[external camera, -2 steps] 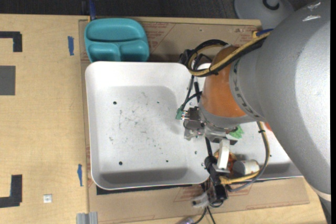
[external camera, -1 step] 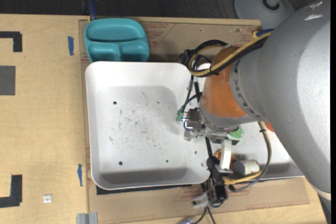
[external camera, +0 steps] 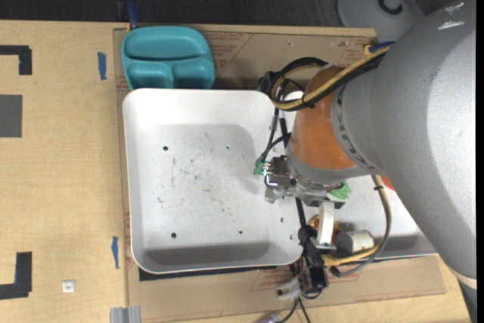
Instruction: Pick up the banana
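Note:
My arm, grey with an orange band (external camera: 321, 136), reaches in from the right and hangs over the right bin (external camera: 404, 229). It covers nearly all of that bin. The gripper (external camera: 302, 189) points down under the wrist, close to the wall between the two bins. Whatever lies beneath the arm is hidden. A small green bit (external camera: 340, 191) peeks out beside the wrist, and I cannot tell what it is.
The left bin (external camera: 136, 163) is a white tray with faint scuff marks on its floor. A teal divided container (external camera: 168, 57) stands just behind it. Wooden bench surface (external camera: 60, 163) stretches away to the left.

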Robot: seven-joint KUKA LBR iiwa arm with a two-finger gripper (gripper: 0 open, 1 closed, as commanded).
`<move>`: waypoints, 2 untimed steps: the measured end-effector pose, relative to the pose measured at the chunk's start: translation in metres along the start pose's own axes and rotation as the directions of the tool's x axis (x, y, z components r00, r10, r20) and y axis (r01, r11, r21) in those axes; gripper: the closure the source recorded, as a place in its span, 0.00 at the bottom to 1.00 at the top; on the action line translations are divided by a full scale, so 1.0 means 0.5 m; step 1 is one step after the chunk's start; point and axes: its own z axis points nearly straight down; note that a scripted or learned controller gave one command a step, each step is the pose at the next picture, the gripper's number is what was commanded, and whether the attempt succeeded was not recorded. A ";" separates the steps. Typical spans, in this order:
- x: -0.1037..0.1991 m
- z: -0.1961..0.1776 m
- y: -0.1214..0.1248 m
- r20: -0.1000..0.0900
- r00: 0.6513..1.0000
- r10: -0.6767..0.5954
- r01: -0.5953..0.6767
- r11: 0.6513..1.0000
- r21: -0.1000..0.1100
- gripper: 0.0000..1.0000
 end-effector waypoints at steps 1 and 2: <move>0.000 0.000 -0.001 0.000 1.000 -0.012 0.012 1.000 0.000 1.00; -0.001 0.000 -0.001 0.001 0.999 -0.038 0.038 0.999 0.001 1.00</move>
